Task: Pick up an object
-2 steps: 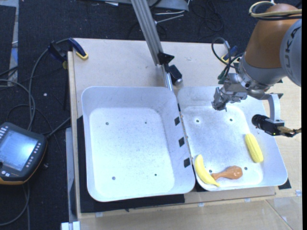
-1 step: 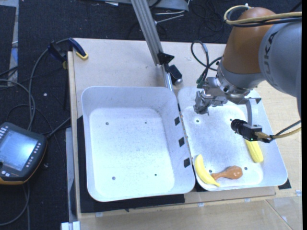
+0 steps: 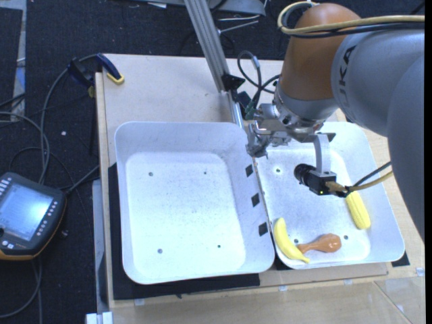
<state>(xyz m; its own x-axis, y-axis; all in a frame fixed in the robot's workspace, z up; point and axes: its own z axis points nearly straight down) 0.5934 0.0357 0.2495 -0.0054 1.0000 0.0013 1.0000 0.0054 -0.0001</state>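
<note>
The gripper [image 3: 266, 140] is poised by the right bin's [image 3: 378, 174] inner wall; a collision is risked.

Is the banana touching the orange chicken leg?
Touching. The camera view shows the banana lying against the thin end of the chicken leg, no gap between them.

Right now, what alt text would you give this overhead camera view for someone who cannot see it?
A grey and orange robot arm reaches from the right, its gripper hanging over the far left corner of the right-hand white bin, which holds a banana, a corn cob and a brown drumstick-shaped toy.
</note>
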